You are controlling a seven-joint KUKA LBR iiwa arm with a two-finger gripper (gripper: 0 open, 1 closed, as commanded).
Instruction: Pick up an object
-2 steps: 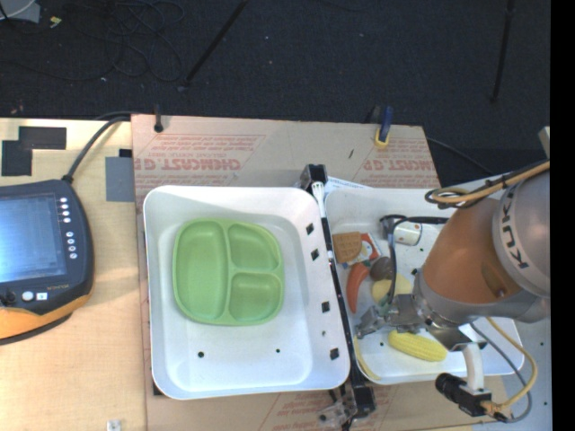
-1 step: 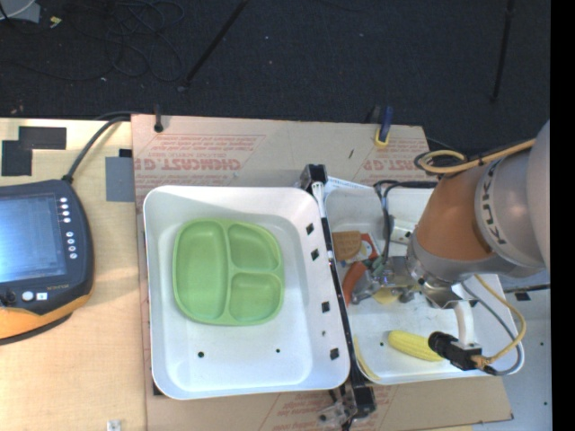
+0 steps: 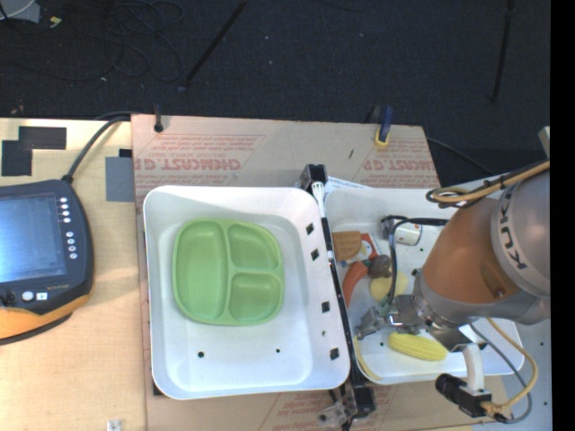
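The right bin point(image 3: 346, 206) holds several small objects. A yellow corn cob point(image 3: 418, 347) lies near its front edge. A red-orange piece point(image 3: 354, 275), a brown-and-white piece point(image 3: 347, 242), a small yellow item point(image 3: 381, 286) and a dark brown lump point(image 3: 382, 265) cluster at the bin's left side. A pale cylinder point(image 3: 407, 233) sits further back. My gripper point(image 3: 381, 320) reaches down into the right bin, just left of the corn cob and in front of the yellow item. The arm's orange band point(image 3: 458, 259) hides the bin's right part.
The left bin point(image 3: 225, 366) holds a green divided plate point(image 3: 228, 270). A black divider with clips point(image 3: 325, 268) runs between the bins. A teach pendant point(image 3: 36, 245) lies on the bench at far left. Cables point(image 3: 490, 393) hang near the front right corner.
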